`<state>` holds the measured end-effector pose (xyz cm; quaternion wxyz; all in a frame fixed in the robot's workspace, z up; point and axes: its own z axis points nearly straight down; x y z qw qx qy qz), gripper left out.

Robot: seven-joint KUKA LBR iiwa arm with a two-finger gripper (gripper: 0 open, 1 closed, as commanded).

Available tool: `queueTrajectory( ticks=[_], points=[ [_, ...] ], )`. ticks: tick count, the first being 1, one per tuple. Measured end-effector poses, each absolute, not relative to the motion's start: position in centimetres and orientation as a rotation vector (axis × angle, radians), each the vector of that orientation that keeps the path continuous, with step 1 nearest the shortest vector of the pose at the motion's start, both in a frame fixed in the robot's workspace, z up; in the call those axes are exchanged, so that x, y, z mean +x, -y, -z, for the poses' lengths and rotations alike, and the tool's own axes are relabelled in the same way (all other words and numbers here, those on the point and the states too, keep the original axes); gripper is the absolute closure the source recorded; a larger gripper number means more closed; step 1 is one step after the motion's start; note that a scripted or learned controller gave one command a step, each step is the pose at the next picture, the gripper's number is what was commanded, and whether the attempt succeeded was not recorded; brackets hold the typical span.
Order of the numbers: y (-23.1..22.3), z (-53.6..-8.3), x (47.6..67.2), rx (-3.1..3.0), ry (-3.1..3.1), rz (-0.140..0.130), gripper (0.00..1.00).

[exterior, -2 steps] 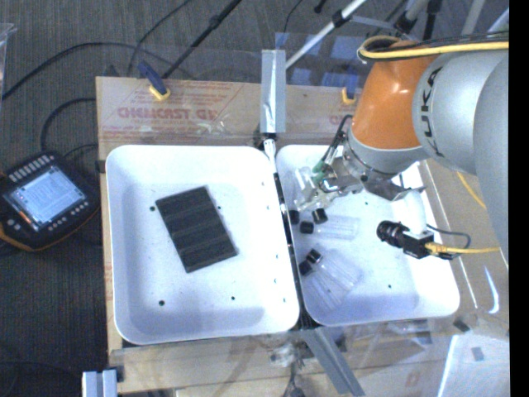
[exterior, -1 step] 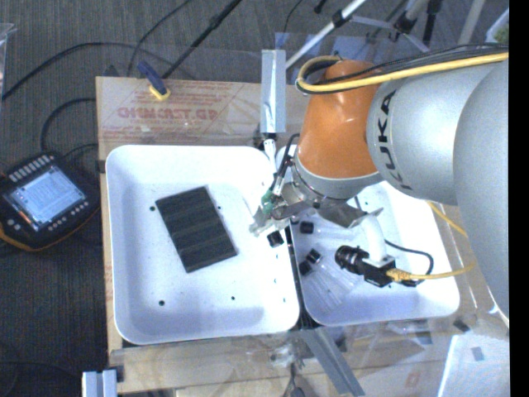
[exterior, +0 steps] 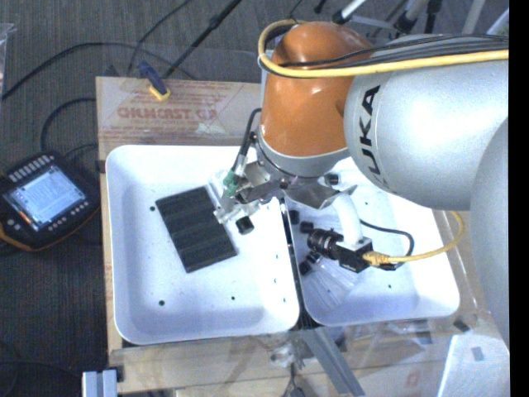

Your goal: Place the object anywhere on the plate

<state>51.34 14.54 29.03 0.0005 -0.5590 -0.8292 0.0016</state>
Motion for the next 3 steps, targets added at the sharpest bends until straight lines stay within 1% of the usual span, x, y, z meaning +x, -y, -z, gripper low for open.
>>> queueTrajectory(
  ticks=[1,2,3],
  points=[
    [-19.4,-29.1,49.8,-1.340,2.839,-0.006,1.00],
    [-19.4,-29.1,49.8,-1.340,2.839,-0.005,0.00],
    [-22.1,-10.1,48.6,-1.514,2.755,0.008,0.00]
  ],
)
